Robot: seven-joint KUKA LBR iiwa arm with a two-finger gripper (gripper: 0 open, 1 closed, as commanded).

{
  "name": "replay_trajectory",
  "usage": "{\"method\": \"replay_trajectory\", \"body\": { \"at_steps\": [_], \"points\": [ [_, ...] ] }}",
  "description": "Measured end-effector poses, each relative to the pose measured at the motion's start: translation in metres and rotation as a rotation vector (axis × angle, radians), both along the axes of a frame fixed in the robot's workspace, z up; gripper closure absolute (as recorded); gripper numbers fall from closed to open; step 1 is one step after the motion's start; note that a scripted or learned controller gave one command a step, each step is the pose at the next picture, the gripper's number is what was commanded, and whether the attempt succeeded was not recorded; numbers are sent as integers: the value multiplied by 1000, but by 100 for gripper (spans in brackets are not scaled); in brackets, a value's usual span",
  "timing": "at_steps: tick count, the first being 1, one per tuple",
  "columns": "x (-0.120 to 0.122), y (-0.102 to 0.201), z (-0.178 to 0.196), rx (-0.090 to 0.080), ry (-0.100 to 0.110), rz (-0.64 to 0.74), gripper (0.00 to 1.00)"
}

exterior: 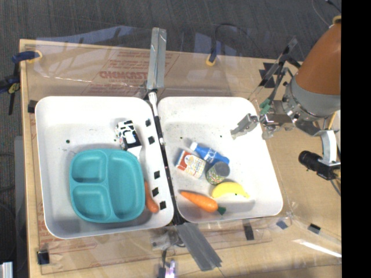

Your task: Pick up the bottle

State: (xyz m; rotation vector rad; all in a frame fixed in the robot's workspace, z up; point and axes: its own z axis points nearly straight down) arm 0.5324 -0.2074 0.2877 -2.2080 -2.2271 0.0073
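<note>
We see the bottle (207, 153) in the right bin (264, 155) | carton (191, 164), can (218, 171) touching it; banana (229, 190), carrot (199, 200) nearby | gripper (243, 126) above, empty; finger spread: we cannot tell.

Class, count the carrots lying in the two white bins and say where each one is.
2. One carrot lies at the right bin's near edge, beside the banana. Another carrot sits in the left bin, partly hidden beside the teal tray.
</note>
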Motion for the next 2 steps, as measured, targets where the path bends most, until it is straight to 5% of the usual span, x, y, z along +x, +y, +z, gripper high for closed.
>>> {"method": "replay_trajectory", "body": {
  "at_steps": [1,2],
  "points": [
    [-12,39,-184,1,-4,-170,0],
    [16,16,-191,5,-11,120,0]
  ]
}}
